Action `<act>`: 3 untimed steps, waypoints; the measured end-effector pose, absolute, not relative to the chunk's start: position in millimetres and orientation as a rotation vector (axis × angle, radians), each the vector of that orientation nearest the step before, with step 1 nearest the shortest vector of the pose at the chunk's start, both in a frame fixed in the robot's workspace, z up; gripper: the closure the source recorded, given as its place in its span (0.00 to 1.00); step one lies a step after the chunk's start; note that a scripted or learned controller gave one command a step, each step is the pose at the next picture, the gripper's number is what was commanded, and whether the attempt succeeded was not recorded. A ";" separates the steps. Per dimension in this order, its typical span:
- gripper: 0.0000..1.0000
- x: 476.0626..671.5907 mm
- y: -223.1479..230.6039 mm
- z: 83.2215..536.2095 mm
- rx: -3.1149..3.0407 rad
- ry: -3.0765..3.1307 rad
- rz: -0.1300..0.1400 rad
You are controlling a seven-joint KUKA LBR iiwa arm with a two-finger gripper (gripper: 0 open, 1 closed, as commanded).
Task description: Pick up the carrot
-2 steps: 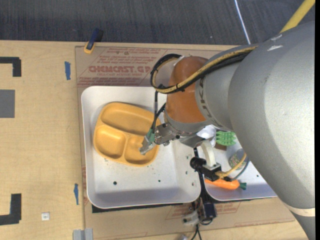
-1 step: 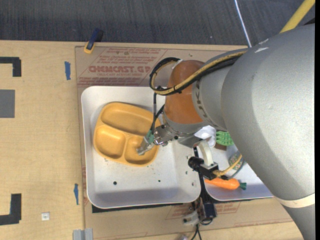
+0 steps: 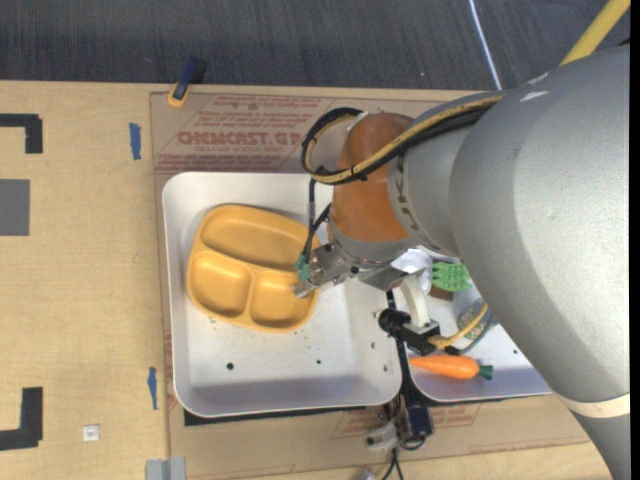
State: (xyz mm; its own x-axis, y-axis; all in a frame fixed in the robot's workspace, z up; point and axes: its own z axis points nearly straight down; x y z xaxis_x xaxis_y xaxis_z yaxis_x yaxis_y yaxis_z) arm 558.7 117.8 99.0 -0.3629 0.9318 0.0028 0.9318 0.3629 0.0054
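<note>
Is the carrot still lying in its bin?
Yes: the carrot lies flat in the right bin, apart from the gripper over the yellow tray.

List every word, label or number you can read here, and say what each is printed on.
"CHEMCAST" in red, on the brown sheet under the left bin; the letters after it seem to start with "G" but are blurred.
Smaller red lines above and below it: too blurred to read.
No print can be made out on the carrot or yellow tray.
</note>
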 end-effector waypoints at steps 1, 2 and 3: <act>1.00 547.3 118.8 196.3 2.060 2.372 0.000; 0.00 547.2 118.8 196.2 2.060 2.372 0.000; 0.00 578.0 110.9 110.4 2.167 2.256 0.049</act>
State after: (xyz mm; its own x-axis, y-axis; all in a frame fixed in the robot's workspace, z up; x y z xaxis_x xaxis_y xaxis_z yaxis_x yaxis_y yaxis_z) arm 578.0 110.9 110.4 -0.0404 0.9991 0.0118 0.9987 0.0400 0.0317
